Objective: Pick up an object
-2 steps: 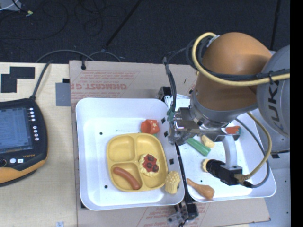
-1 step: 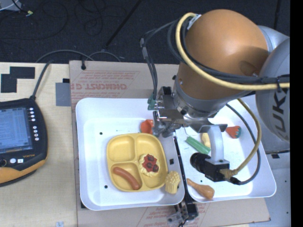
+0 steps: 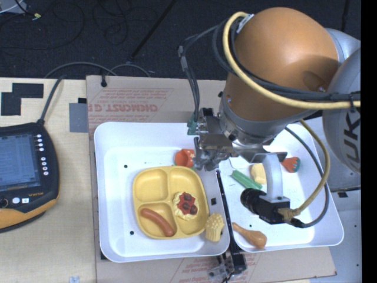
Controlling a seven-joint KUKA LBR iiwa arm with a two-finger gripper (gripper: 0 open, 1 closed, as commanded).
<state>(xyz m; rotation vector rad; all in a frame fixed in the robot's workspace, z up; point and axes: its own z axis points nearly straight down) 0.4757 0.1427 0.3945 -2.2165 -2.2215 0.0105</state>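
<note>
**Position.** The hand [image 3: 204,157] hangs low over the inner edge of the left bin [image 3: 115,161], close to where it meets the right bin [image 3: 321,232]. The wrist housing hides its working end, so I cannot tell whether it is open or closed. Nothing can be seen held in it.

**Candidate object.** A small red piece [image 3: 184,157] lies on the floor of the left bin, just beside the hand on its left and just above the top rim of the yellow plate [image 3: 152,184]. In my judgement it is the nearest thing to take.

**Doing the step well.** The hand should centre over the red piece before it descends and approach it straight down. It should close across the narrow side of the piece and make sure of the grip before lifting.

**Edges.**
- The plate rim is tight against the red piece on the lower side.
- The wall between the bins runs close on the right.
- A drift either way risks catching the plate or the wall.

**Open room.**
- Bare bin floor lies above and to the left of the red piece, and that is the safe side for any correction.
- The sausage [image 3: 158,221] and the corn cob [image 3: 214,227] sit well clear.
- In the right bin, the green stick [image 3: 244,180] and the drumstick [image 3: 250,235] lie under the arm and are harder to reach.
</note>
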